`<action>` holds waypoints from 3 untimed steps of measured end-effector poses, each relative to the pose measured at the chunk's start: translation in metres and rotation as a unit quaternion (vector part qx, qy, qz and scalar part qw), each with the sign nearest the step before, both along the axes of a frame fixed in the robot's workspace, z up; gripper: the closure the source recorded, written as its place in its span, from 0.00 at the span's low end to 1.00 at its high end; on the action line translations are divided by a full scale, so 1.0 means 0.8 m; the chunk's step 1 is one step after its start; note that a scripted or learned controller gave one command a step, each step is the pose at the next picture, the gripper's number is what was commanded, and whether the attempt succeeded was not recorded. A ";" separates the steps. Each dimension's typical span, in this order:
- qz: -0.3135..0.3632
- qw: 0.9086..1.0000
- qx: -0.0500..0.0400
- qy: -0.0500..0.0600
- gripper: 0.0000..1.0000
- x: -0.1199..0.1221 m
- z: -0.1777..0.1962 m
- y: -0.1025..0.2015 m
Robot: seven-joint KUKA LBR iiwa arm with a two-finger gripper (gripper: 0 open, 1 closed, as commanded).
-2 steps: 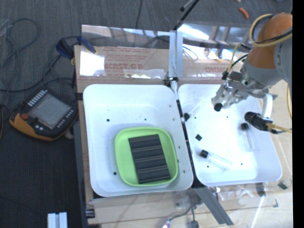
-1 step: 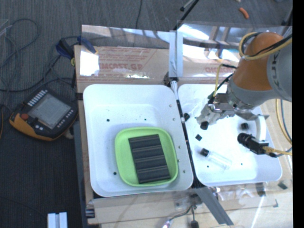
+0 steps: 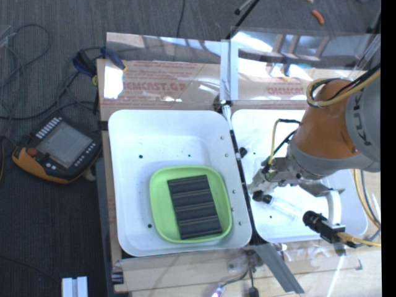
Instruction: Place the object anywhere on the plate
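Dark grey ribbed rectangular block lying flat on square lime-green plate, lower centre of frame. Probably stiff, light; ribs offering grip across short sides. Tool state: cannot tell.

Arm: mine, grey, reaching in from the right, bent down over the right side of the scene.
Wrist band: my orange band sits just above the wrist, facing up and left.
Wrist: angled down and to the left, low over the right bin.
Gripper: my gripper points down-left, near the left edge of the right side.
Fingers: too dark and small to read.
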State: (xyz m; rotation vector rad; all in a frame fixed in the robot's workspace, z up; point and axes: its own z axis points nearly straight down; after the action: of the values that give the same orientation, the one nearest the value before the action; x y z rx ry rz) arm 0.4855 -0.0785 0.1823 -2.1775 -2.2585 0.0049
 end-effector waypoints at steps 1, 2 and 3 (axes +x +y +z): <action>0.000 1.000 0.000 -0.001 0.00 0.000 0.000 0.000; 0.050 0.999 0.000 -0.001 0.00 0.014 0.001 0.052; 0.047 0.999 0.000 -0.001 0.00 0.023 0.030 0.045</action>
State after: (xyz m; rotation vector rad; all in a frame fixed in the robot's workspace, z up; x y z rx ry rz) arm 0.5035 -0.0429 0.2060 -2.0696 -2.3604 0.0034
